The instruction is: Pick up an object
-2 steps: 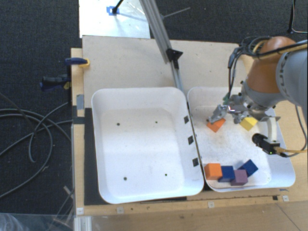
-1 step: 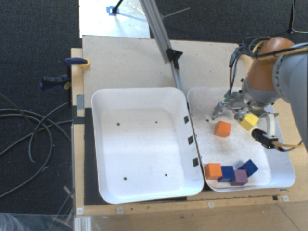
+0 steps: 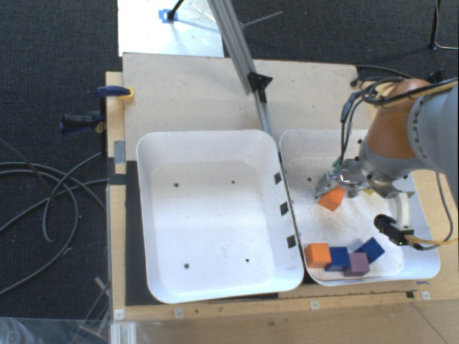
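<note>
Your gripper (image 3: 331, 188) looks like it pinches the orange block (image 3: 330, 201) just under it, so next lift slowly.

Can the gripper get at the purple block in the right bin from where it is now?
Probably yes. The purple block lies uncovered from above, though blue blocks press against it, leaving little finger room. The gripper is over the same bin.

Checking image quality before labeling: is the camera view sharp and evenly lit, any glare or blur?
Camera view: mostly sharp and evenly lit; the left bin looks bright but its dark specks stay readable; soft shadows under the blocks; the tool near the orange block is slightly soft.
</note>
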Robot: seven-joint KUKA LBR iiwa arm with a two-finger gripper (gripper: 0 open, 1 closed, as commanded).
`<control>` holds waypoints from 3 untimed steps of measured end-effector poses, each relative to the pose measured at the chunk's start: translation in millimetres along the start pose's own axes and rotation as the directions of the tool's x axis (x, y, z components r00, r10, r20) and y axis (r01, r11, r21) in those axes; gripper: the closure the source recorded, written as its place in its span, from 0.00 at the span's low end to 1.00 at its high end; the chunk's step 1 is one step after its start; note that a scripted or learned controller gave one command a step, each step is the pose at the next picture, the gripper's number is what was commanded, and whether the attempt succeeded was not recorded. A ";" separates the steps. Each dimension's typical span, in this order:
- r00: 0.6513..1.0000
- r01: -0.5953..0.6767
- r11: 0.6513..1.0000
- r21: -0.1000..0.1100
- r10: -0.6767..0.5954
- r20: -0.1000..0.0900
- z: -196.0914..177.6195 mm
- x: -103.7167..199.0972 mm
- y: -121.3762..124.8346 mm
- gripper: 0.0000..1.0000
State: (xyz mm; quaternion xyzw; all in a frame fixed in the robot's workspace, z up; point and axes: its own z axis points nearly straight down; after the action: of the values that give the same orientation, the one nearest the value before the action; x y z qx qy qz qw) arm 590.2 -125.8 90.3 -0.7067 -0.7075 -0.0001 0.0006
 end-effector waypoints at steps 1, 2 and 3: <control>1.000 0.003 1.000 -0.005 -0.003 0.001 -11.3 -0.2 2.0 1.00; 1.000 0.010 1.000 -0.009 -0.010 -0.001 -104.1 66.9 -5.1 1.00; 1.000 0.011 1.000 0.000 -0.011 -0.002 -99.2 123.4 -10.0 1.00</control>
State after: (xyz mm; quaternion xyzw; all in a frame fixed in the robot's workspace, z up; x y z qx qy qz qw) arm 580.2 -2.5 189.7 -0.7029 -0.7112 -0.0010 0.0012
